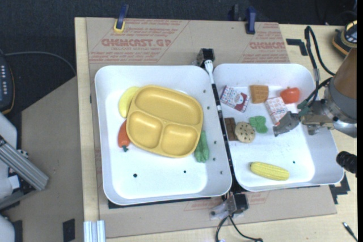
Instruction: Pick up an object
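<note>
My gripper hangs over the right bin, reaching in from the right, just below a white and red packet. To its left are a green broccoli piece, a round cookie and a brown chocolate bar. A yellow corn cob lies nearer the front wall. Further back sit a red tomato, an orange cracker and a second red and white packet. I see nothing held in the gripper.
The left bin holds a yellow divided tray, with a yellow banana, a red-orange pepper and a green leafy piece around its edges. Clamps and cables sit between the bins.
</note>
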Robot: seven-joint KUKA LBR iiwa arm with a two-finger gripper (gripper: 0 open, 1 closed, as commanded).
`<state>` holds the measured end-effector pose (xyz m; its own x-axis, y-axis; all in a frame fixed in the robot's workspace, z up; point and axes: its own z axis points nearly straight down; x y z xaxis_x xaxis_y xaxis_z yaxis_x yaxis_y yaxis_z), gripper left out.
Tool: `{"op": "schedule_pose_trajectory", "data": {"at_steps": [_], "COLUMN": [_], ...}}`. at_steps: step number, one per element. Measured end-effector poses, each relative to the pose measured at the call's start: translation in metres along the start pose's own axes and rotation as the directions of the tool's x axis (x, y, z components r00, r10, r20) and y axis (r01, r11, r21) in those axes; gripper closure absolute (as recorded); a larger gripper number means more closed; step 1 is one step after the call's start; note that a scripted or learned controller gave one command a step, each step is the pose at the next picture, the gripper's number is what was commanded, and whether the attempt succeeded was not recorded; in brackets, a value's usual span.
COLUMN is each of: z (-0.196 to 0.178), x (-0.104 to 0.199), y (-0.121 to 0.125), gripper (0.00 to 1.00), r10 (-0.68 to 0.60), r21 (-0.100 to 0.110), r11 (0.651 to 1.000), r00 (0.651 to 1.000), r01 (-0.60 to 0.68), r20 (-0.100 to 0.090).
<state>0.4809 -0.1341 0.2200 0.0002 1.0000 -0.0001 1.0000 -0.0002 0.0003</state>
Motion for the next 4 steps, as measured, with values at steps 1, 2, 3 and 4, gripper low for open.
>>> {"op": "schedule_pose_trajectory", "data": {"at_steps": [1, 2, 3, 4], "z": [0.061, 0.124, 0.136, 0.125], "x": [0.007, 0.004, 0.004, 0.004], "y": [0.004, -0.001, -0.001, 0.0], "gripper": [0.0, 0.0, 0.0, 1.0], "r10": [-0.001, 0.001, 0.0, 0.001], "r21": [0.008, 0.008, 0.005, 0.0], "r11": [1.0, 1.0, 1.0, 1.0], "r00": [1.0, 1.0, 1.0, 1.0], "r01": [0.001, -0.001, 0.0, -0.001], "r20": [-0.003, -0.003, -0.002, -0.001]}}
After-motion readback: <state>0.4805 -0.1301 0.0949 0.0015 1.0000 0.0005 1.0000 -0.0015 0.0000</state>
